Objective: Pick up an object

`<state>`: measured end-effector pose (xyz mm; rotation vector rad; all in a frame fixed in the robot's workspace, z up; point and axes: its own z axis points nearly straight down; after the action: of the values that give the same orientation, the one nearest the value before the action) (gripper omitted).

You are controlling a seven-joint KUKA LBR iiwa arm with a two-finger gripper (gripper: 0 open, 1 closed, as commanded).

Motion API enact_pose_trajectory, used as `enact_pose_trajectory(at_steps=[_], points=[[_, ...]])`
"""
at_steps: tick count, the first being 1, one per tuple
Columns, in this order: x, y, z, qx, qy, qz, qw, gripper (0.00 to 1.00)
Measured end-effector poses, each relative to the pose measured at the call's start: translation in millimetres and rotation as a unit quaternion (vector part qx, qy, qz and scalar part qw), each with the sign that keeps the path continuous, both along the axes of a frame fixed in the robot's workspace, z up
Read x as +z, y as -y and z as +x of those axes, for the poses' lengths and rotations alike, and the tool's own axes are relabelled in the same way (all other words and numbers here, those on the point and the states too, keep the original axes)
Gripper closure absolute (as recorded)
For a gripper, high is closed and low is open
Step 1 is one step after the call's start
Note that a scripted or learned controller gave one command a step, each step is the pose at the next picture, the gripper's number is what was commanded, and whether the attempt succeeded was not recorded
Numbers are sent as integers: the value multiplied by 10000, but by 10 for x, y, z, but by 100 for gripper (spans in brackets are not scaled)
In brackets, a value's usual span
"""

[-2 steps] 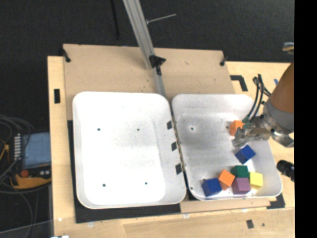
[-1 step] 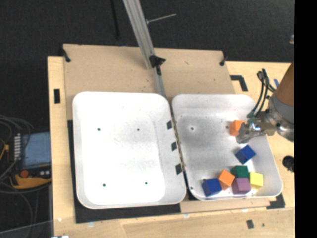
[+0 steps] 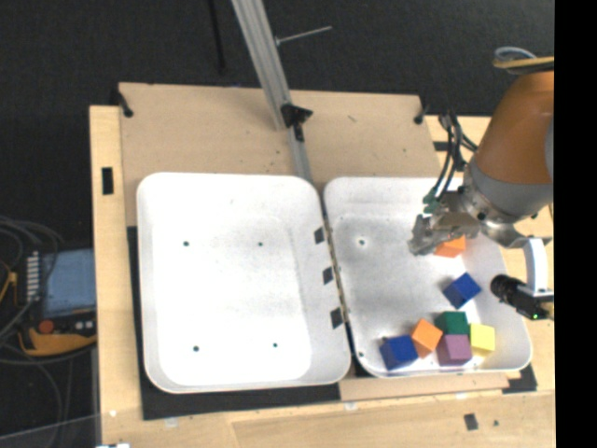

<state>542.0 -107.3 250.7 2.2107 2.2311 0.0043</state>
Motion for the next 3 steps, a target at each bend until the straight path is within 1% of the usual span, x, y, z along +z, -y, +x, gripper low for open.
enact_pose_trajectory(at_steps=[1,2,3], points=[[-121,-455,147,-21,-15,-7,10000,100],[-86,-1024,225,-9,-6,0,10000,100],[-3,-1481,394,-22,-10,1,10000,100]])
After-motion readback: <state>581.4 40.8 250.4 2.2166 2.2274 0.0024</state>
